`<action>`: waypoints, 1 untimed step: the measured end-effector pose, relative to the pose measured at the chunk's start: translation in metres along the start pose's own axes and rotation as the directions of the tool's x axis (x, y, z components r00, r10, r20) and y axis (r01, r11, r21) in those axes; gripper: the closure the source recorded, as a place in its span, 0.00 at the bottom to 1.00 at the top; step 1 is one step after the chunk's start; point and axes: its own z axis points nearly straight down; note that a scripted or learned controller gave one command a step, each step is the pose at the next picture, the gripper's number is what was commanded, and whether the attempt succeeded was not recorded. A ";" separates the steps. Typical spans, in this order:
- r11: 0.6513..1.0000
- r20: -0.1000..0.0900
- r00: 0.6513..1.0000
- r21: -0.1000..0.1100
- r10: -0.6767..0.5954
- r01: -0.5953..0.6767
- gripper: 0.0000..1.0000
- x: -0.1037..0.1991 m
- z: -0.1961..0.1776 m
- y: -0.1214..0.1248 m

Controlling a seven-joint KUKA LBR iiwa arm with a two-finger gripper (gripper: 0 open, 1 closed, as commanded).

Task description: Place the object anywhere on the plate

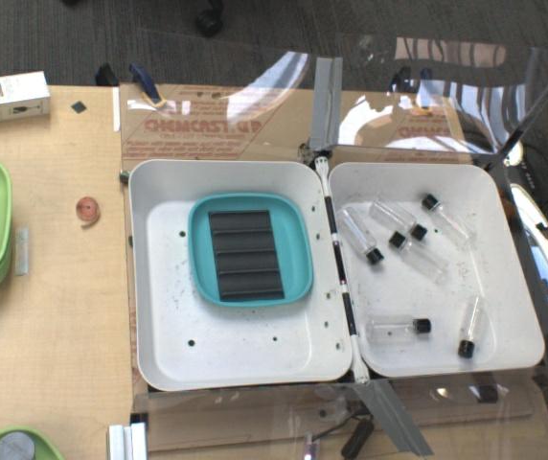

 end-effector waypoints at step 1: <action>1.000 0.001 1.000 0.001 0.001 -0.001 0.00 0.000 0.000 0.000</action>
